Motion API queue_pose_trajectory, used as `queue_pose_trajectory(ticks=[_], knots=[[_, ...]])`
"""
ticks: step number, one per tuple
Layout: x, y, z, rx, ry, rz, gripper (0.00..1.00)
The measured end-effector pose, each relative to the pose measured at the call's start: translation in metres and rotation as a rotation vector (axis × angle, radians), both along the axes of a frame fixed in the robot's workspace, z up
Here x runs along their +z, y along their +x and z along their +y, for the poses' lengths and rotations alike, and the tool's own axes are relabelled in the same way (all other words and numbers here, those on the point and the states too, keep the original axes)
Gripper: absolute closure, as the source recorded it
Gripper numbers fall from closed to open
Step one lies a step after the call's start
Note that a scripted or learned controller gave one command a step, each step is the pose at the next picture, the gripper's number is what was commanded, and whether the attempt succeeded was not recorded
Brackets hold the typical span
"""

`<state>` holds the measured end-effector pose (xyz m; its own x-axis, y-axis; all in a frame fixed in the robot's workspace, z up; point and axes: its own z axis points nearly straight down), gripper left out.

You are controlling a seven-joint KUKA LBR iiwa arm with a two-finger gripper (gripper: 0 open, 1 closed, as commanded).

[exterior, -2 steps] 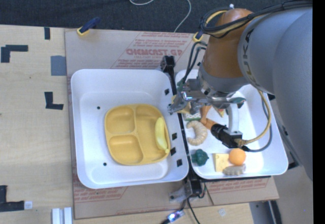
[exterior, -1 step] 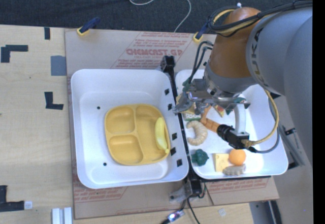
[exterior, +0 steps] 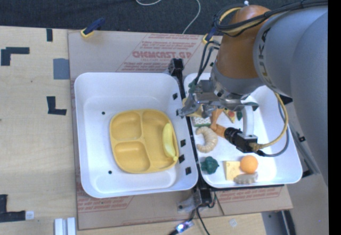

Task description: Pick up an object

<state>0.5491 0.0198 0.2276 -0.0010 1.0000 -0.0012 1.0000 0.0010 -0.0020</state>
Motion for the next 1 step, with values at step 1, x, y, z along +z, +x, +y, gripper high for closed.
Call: queue_pose_trajectory(ticks=[1], knots=[[-0.0129, -0.0052, -0.0141, -0.002, 0.000, 0.002, 1.00]])
